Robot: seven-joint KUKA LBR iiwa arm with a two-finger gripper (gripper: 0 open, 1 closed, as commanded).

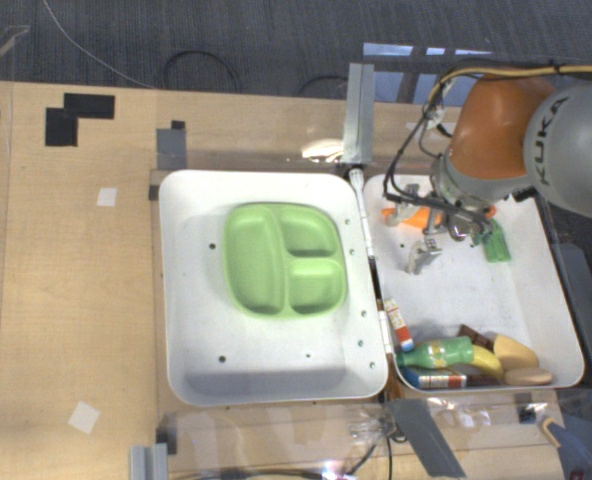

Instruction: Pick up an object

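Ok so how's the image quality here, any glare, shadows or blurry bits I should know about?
In the camera view, lighting is even; the green tray casts a soft shadow into the left bin. A bright glare spot sits on the bench just behind that bin. The gripper looks slightly soft, and the pile of items in the right bin's near corner is too small to identify.

Saw tan bench (66, 298) carrying two white bins: left bin (191, 368) near centre, right bin (561, 318) touching it at 3 o'clock.
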